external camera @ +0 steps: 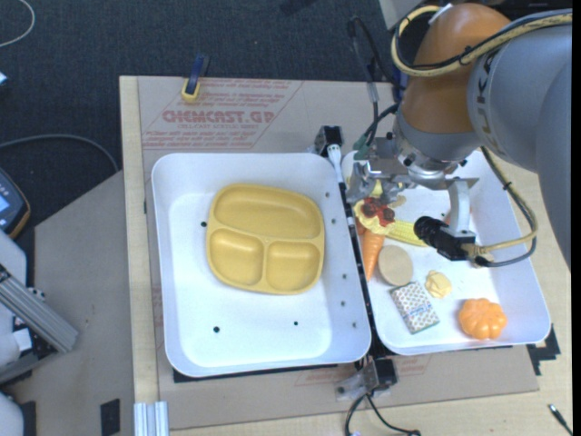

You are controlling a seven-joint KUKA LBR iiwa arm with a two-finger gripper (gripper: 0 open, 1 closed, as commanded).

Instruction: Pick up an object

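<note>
Brown bench board [227, 107] (red lettering on top), two white bins side by side, left bin [182, 334], right bin [522, 289]

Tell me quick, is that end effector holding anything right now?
End effector: low over the right bin, just above the carrot and corn; cannot be told whether it is open, closed or holding anything.

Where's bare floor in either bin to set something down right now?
Left bin: bare white all around the yellow divided plate, widest along the near edge and left wall. Right bin: crowded. The carrot, round cookie, patterned packet and orange pumpkin cluster beneath the gripper; a small patch lies near the right wall.
</note>
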